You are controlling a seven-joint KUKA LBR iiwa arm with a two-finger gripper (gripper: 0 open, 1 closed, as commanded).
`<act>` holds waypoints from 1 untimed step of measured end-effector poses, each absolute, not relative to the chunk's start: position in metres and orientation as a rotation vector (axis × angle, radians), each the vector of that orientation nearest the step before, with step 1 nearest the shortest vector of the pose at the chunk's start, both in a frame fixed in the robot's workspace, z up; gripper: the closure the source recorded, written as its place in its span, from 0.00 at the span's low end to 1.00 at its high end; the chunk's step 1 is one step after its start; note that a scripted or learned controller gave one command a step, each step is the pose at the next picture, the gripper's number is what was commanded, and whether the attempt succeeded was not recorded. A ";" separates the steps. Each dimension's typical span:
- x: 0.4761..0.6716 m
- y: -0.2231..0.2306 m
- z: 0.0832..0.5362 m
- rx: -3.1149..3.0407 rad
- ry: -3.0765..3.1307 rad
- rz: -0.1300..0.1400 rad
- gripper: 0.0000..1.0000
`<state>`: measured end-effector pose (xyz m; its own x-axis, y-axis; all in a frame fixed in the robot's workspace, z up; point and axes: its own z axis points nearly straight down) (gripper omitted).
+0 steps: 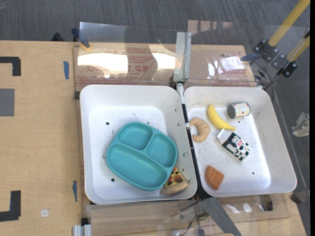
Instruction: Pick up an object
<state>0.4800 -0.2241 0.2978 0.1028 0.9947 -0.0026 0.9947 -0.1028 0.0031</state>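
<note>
No pincer can be made out over the bins, so how far it is open, or what it grips, cannot be told.

Two white bins sit side by side on the tabletop (34,132). The left bin (98,107) holds one teal divided plate (141,154) with three compartments, and one toy pizza slice (175,182) tucked at the plate's lower right edge, against the bin wall.

The right bin (275,146) holds five things — one yellow banana (217,117) near the top, one small cylindrical can (238,110) lying just beside it to the right, one tan croissant-like pastry (200,129) at the left wall, one black-and-white cow-patterned carton (235,145) at centre, and one orange biscuit-like piece (214,177) lower left.

The tabletop is pale wood with blue tape marks; clear panels (147,58) stand behind the bins — grey carpet (147,4) lies beyond.
</note>
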 end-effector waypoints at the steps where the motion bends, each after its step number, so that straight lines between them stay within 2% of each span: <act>1: 0.480 -0.198 0.225 1.905 2.502 -0.001 1.00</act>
<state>0.4796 -0.1983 0.2252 -0.2658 0.9640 0.0021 0.9640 0.2658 -0.0022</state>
